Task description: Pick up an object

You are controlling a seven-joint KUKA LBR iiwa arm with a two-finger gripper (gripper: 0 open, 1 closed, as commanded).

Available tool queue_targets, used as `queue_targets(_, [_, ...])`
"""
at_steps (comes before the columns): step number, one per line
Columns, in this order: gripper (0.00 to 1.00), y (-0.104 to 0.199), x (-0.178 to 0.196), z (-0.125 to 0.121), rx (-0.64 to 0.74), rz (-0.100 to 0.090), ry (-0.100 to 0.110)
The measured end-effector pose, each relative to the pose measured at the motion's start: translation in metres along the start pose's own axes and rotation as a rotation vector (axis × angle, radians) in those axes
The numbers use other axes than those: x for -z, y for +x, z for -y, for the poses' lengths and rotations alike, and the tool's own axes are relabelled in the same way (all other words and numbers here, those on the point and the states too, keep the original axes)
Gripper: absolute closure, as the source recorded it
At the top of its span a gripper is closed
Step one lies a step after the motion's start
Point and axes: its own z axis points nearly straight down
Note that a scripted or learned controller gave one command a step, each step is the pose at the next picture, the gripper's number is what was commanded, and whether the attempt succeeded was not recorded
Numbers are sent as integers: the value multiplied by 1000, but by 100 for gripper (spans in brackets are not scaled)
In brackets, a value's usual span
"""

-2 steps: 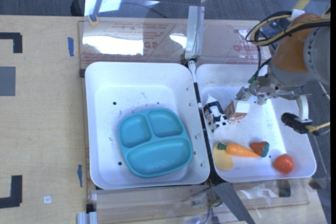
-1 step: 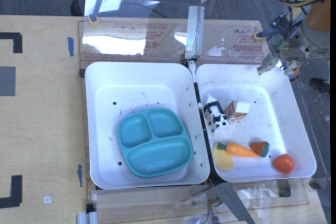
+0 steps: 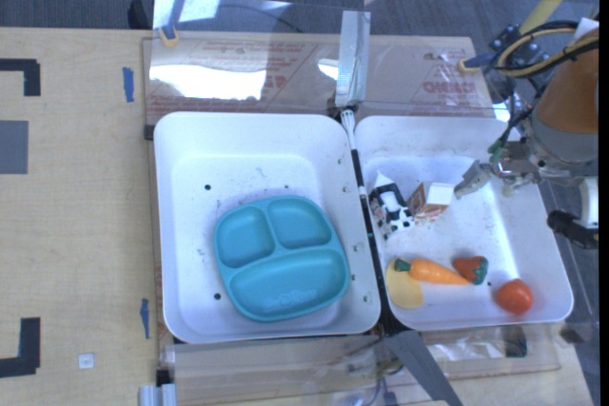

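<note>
- Orange carrot [image 3: 439, 273], red tomato [image 3: 514, 296], small box [image 3: 437, 198]: all lying in right bin [image 3: 552, 273], none lifted
- End effector [image 3: 487, 174]: above that bin, grip state cannot be told; pick outstanding

Single fixed camera, mounted above the worktop [image 3: 67, 204], looking down at a slant. Both white bins fit in frame side by side: left bin [image 3: 181, 147], right bin [image 3: 533, 242]. Mid-range, not close. Far edge of worktop at top, near edge at bottom. Arm [image 3: 566, 100] enters from right edge.
</note>
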Motion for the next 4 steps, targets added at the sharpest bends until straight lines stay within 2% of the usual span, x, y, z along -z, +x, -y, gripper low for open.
queue_targets(1, [100, 0, 13, -2, 0, 3, -8])
queue_targets(2, [100, 44, -2, -49, 29, 1, -7])
queue_targets(3, [100, 54, 38, -62, 61, 3, -11])
queue_targets(4, [100, 7, 153, -67, 206, 6, -12])
